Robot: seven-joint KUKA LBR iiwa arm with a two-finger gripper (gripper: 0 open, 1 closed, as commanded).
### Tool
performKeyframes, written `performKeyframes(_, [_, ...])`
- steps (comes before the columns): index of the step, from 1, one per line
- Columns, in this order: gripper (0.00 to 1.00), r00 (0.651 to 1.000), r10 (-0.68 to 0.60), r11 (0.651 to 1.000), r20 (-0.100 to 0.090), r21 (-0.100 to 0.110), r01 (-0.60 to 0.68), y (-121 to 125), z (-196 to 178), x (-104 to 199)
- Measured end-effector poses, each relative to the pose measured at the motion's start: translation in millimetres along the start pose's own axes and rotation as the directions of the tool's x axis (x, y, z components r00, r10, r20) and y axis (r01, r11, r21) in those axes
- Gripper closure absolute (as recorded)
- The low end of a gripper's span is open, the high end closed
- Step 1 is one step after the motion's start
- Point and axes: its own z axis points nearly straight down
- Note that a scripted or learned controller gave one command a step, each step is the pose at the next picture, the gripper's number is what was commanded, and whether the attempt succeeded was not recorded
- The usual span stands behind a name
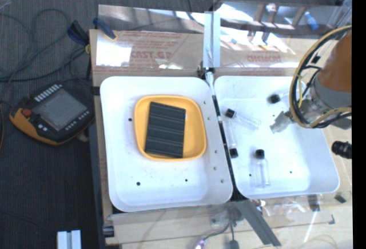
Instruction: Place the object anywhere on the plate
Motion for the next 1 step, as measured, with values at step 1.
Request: performKeyframes(1, [0.0,1.0,0.0,1.0,0.0,0.0,0.0,0.0,0.0,0.0])
